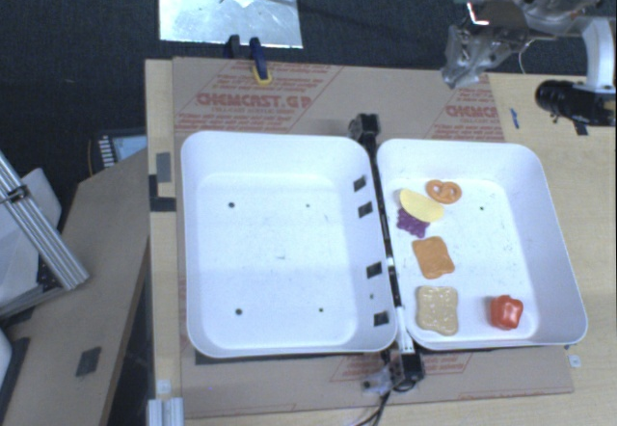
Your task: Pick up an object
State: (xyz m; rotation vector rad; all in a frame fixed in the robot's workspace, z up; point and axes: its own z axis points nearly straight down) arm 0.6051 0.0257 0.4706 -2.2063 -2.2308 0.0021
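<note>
Hand [469, 56] metallic, raised; pretzel [443, 191] knotted, glossy

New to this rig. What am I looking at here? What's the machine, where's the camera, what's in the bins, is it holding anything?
One camera, fixed above the bench, looks down at a slant. The machine is a grey robot arm reaching in from the right; its gripper hangs over the bench behind the bins, above the brown board, not over any item. Nothing is seen in its grasp. Two shallow white bins sit side by side. The right bin contains small toy foods: a pretzel, a yellow slice overlapping a purple piece, an orange toast-like square, a cracker and a red pepper. The left bin is beside it.
</note>
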